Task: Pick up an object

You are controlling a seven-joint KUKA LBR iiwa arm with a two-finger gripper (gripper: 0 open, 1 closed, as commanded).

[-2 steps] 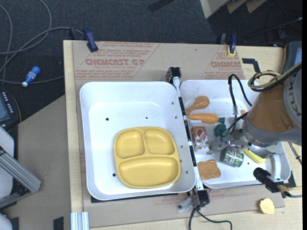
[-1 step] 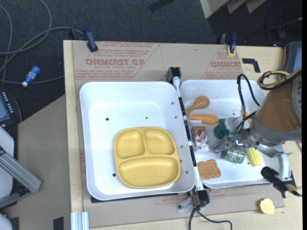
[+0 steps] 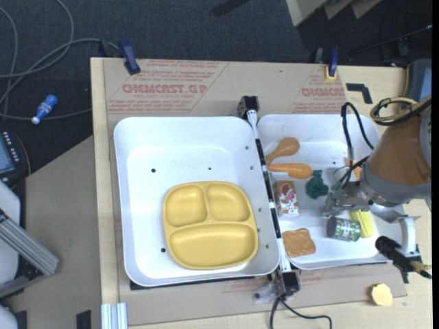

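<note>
Gripper (image 3: 338, 208) is hovering low in the right bin (image 3: 302, 125), w/ a small grey-green can (image 3: 343, 229) lying on its side just below it, long axis running roughly left-right, a yellow corn cob (image 3: 363, 223) touching its right end. Can't tell how far the fingers are spread; nothing is visibly sitting btwn them.

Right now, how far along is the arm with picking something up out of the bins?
Done so far: the arm has reached into the right bin, and the gripper sits low among the items, just above the small can. In hand: nothing that I can confirm; the can, carrot and green toy all lie on the bin floor. Left: a secure grasp and a lift.
</note>
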